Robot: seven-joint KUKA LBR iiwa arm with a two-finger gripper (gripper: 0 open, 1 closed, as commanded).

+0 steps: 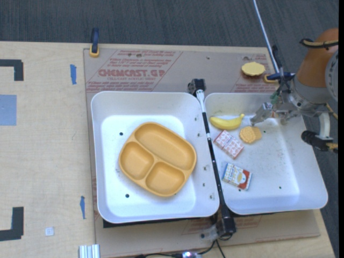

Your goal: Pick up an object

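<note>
Right now I see my gripper (263,114) open near the right bin's (301,198) far rim, just beside the round cracker (250,134) and banana (226,122). Toward the near rim I have bare floor beyond the two snack packets (229,144).

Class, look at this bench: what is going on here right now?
A grey robot arm's two-finger gripper reaches into the right white bin from the right, hovering near a yellow banana and a round orange cracker. Two small printed packets lie nearby. The left white bin holds a yellow three-compartment plate.
</note>
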